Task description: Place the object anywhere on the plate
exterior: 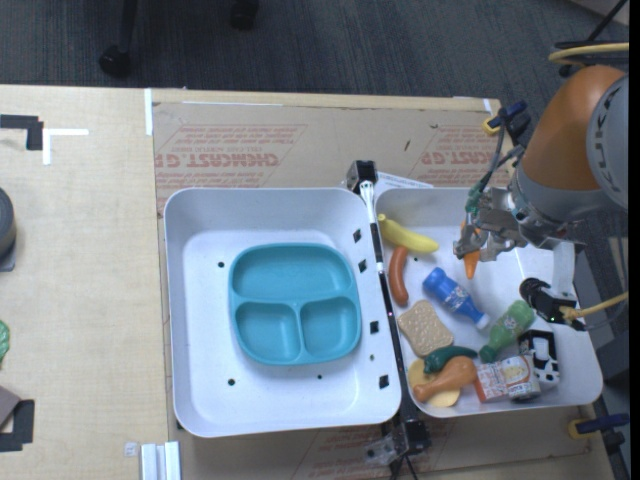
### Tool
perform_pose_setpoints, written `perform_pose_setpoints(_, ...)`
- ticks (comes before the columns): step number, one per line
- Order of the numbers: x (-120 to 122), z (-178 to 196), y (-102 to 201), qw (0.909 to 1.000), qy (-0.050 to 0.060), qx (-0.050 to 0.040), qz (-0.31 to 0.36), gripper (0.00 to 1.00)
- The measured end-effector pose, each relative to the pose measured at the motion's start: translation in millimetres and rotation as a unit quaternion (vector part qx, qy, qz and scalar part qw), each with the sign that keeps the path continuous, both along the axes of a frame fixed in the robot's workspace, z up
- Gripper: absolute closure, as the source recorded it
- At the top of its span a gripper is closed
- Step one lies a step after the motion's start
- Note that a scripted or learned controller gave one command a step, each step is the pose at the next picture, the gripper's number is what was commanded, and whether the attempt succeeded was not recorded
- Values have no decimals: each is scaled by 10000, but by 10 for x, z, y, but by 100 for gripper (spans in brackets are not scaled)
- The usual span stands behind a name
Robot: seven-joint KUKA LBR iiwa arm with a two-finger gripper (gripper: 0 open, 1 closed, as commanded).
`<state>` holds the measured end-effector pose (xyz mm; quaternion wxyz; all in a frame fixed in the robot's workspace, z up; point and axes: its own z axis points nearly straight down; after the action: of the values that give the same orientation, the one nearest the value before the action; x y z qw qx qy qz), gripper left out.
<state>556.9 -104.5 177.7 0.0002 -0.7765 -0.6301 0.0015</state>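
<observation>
Transport step: claw clamped on small orange carrot above right bin; next, carry leftward over teal plate, release.

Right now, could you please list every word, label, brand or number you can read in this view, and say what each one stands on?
"CRICKET GP" or similar, red print seen upside down, twice on the brown cardboard sheet behind the bins; the letters are too faint to be sure of.
Milk carton in the right bin: printed front, too small to read.
Blue bottle: no label legible.
Teal plate: no text.
</observation>
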Motion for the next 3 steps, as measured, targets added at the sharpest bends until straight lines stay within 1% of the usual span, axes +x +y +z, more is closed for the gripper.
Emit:
perform_pose_setpoints(1,-348,820,736,10000,-7,-1,93,100)
perform_pose_setpoints(2,-134,702,1316,9991,2,-3,-432,100)
perform_pose_setpoints(3,-141,1087,2213,9939,4,-9,-1102,100)
